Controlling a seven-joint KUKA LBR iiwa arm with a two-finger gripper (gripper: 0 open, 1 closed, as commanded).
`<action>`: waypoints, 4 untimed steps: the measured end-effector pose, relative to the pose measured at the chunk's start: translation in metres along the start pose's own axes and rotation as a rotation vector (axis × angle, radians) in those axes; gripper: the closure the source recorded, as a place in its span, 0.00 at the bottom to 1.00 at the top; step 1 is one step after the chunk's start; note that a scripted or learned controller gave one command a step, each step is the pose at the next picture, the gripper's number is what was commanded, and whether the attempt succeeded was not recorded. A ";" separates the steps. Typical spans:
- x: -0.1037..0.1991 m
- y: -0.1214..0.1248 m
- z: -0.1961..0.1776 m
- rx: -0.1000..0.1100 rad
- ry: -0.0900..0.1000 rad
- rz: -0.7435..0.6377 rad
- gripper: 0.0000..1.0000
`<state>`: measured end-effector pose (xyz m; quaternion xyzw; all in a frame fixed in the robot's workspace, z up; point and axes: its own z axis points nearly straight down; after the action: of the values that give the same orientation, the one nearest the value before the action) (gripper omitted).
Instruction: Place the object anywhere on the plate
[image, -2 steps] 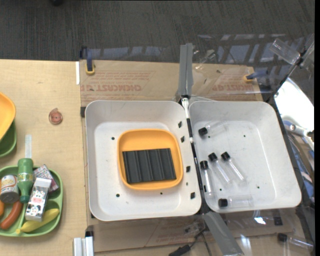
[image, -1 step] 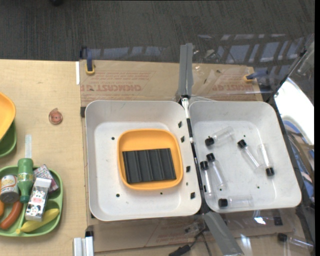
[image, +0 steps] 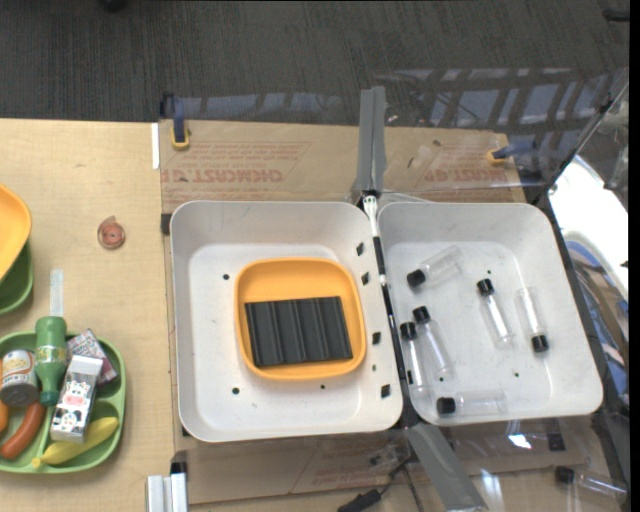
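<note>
Nearest us, one capped tube lies along the near edge of the right bin. We record several more clear tubes with black caps scattered across that bin's floor, apart from one another, none on the plate. We find the yellow plate at the centre of the left bin, carrying a black ridged slab. We cannot tell the state of the gripper. A green dish of toy food sits at the worktop's near left corner.
</note>
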<state>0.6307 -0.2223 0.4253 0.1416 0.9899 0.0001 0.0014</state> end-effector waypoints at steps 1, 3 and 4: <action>0.028 -0.007 0.025 -0.001 0.000 -0.389 0.00; -0.028 0.009 0.043 -0.001 -0.004 -0.950 0.00; -0.028 0.009 0.059 -0.003 -0.002 -1.353 0.00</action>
<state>0.6600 -0.2213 0.3664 -0.5093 0.8606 0.0006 0.0025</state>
